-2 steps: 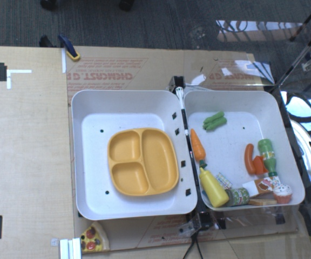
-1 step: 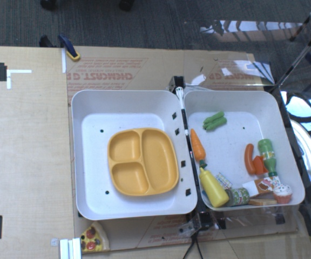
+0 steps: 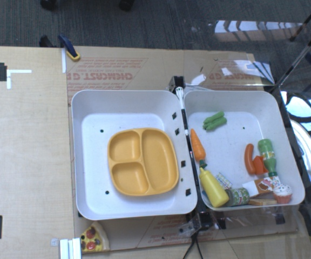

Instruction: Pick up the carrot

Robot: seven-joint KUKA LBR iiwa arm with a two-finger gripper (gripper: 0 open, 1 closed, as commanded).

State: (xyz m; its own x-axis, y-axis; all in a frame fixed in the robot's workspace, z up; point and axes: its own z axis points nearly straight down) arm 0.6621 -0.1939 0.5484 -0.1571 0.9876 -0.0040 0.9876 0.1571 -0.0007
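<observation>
Two white bins sit side by side. In the right bin point(image 3: 271, 109), a yellow bottle point(image 3: 213, 188) lies nearest, the carrot point(image 3: 197, 145) just beyond it against the left wall, green beans point(image 3: 215, 121) farther back. The left bin point(image 3: 90, 104) holds a yellow plate point(image 3: 143, 161).

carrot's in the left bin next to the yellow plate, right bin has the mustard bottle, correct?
Not quite. The camera view shows the carrot in the right bin, against its left wall, just above the mustard bottle. The yellow plate sits alone in the left bin.

Yellow divided plate point(image 3: 143, 161) in left bin point(image 3: 85, 161).
</observation>
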